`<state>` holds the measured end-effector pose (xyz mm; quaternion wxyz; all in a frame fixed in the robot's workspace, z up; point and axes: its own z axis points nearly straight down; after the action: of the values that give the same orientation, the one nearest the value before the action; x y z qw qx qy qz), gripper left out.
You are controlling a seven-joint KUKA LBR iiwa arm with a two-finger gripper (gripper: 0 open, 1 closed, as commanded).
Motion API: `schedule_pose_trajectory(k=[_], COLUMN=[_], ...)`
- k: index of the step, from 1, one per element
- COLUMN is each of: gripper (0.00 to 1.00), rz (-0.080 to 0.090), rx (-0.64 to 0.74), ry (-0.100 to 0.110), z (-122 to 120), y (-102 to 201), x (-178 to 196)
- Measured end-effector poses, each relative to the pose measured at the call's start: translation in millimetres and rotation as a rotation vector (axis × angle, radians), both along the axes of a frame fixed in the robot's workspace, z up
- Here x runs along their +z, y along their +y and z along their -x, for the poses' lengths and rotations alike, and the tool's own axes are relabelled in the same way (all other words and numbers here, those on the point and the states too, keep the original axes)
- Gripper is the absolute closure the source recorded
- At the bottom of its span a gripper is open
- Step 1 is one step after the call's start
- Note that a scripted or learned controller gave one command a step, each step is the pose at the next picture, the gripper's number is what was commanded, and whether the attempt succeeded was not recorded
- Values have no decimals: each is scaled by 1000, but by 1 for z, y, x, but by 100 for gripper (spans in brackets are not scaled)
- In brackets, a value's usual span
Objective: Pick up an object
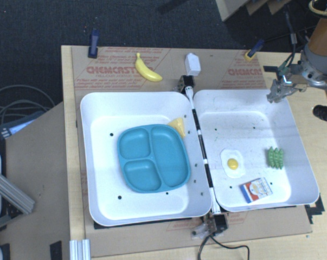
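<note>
Bench (pixel 71 145) w/ cardboard top carries two shallow white bins side by side. Left bin (pixel 98 118) holds a blue divided plate (pixel 152 158) near its middle, w/ a yellow wedge-shaped piece (pixel 177 125) touching the plate's upper right rim. Right bin (pixel 250 112) holds three small things in its lower half: fried egg toy (pixel 232 163), red-white-blue packet (pixel 256 189) just below & right of it, green knobbly piece (pixel 275 157) near the right wall. My arm (pixel 318 47) comes in from the right; my pincer (pixel 276 91) hovers over the right bin's upper right corner, well apart from those three, nothing in it; can't tell how wide it stands. Banana (pixel 147 69) lies on the cardboard above the left bin.
</note>
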<state>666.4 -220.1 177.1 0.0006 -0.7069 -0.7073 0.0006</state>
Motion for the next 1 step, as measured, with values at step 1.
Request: schedule_pose_trajectory(k=[1], gripper=[100], rz=[1], rx=[0], ry=[-2], z=[0], y=[-3], x=[-1])
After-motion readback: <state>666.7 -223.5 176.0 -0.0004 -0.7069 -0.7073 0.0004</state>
